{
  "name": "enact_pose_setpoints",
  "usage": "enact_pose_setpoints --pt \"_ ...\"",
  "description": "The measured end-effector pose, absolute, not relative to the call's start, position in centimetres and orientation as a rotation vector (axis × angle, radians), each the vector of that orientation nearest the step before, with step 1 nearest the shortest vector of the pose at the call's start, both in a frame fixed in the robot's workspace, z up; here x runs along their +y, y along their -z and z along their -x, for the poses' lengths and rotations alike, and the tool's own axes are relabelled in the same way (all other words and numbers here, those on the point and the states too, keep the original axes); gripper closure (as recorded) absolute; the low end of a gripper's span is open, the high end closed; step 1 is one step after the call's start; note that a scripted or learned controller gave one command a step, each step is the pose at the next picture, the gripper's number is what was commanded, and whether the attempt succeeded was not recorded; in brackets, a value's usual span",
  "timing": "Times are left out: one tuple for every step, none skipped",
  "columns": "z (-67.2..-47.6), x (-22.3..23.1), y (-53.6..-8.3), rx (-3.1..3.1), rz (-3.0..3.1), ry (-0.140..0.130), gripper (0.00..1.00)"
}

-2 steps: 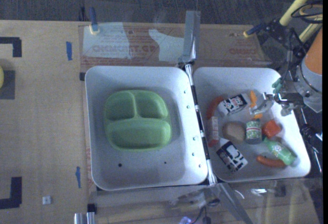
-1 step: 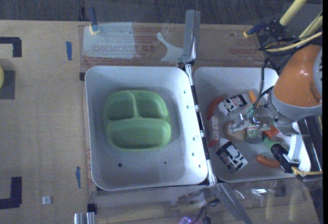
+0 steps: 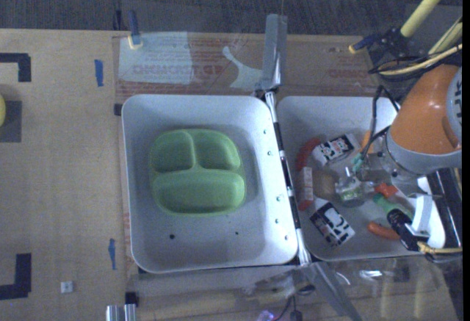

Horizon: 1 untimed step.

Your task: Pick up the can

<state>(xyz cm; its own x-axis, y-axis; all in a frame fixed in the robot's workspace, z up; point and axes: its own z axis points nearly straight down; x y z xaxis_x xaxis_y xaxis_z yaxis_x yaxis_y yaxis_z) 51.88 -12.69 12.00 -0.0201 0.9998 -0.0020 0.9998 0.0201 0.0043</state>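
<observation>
Now gripper [image 3: 351,186] low in right bin [image 3: 294,115], over clutter near bin middle; finger state cannot tell. Can: probably grey cylinder [image 3: 351,193] directly beneath gripper, partly hidden, axis unclear. Black-white cartons [image 3: 332,224] just left and below. Arm enters from right, orange band [image 3: 426,117] above wrist, wrist pitched down-left. Left bin holds green tray [image 3: 197,171], well apart.
</observation>
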Motion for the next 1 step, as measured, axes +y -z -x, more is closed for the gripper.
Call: enact_pose_setpoints --pt "-57.38 -11.46 -20.98 2.256 -2.184 -0.001 1.0"
